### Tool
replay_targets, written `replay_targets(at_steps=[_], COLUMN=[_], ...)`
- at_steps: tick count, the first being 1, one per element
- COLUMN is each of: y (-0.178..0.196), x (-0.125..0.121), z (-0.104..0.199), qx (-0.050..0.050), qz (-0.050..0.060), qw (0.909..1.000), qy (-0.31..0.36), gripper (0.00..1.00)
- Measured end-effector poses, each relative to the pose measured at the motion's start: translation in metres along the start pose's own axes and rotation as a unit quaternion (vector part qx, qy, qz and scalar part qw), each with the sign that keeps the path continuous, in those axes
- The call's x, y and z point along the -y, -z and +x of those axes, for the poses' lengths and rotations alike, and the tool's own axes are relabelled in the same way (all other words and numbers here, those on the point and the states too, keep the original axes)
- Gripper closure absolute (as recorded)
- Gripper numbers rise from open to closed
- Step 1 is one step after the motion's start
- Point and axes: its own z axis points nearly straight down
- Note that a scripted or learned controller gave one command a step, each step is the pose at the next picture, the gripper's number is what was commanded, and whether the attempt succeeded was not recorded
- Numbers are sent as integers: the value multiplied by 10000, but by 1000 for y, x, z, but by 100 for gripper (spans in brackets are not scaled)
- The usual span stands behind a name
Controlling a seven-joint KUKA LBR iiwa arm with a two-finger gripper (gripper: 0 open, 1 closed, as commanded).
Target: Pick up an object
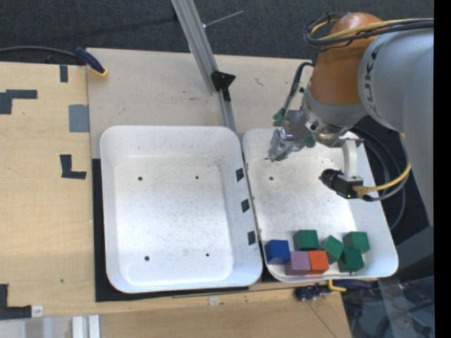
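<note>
I see my tool (282, 148) hanging over the far left corner of the right-hand shallow white plastic bin (303, 196), and I cannot tell whether it is open or closed. The small coloured cubes, among them a blue block (277, 251) and an orange block (318, 260), huddle at the bin's near edge. My next reach must therefore travel toward the near side and slightly right.

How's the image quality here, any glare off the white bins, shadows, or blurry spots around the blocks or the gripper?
Camera view: lighting is even, with the left bin bright but not washed out; shadows are soft, faint under the blocks; the blocks look reasonably sharp with distinct colours; the gripper is small, cluttered and slightly soft, so its detail is hard to read.
</note>
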Motion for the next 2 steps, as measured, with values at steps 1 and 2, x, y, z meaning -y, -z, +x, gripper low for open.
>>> replay_targets(at_steps=[1, 2], y=[13, 22], x=[24, 48], z=[48, 94], qx=[-6, -4], qz=[-2, -2], qw=[10000, 10000], qy=[8, 10], gripper=[100, 100])
